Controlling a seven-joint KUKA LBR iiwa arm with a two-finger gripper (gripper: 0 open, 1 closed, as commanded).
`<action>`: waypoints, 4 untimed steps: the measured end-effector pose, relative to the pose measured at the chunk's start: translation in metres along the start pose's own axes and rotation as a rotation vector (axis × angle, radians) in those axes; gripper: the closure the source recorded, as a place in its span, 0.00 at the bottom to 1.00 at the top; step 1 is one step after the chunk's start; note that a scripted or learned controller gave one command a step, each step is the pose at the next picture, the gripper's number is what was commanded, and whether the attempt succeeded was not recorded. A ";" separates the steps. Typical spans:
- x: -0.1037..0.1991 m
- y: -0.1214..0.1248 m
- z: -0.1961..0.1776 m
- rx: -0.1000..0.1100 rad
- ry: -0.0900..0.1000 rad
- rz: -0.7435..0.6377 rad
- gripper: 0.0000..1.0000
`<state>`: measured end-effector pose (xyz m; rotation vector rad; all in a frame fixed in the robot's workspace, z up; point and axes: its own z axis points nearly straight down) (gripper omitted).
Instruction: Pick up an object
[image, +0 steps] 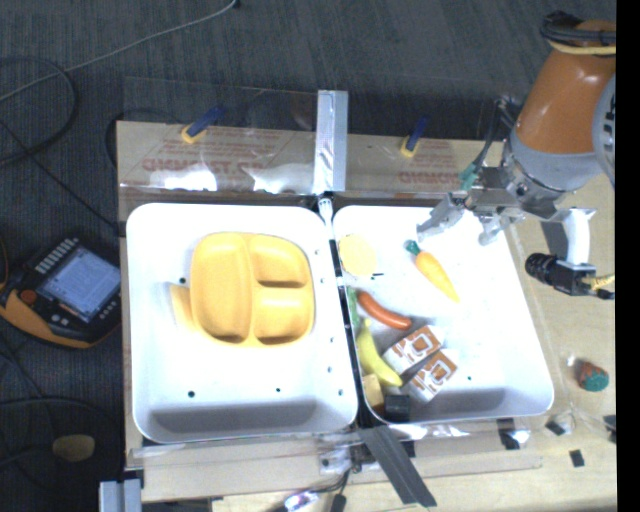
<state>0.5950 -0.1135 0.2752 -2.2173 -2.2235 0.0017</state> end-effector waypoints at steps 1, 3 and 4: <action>-0.046 0.035 0.118 0.001 -0.003 0.041 0.00; -0.062 0.042 0.176 -0.013 -0.001 -0.095 1.00; -0.022 0.074 0.110 -0.001 -0.002 -0.034 1.00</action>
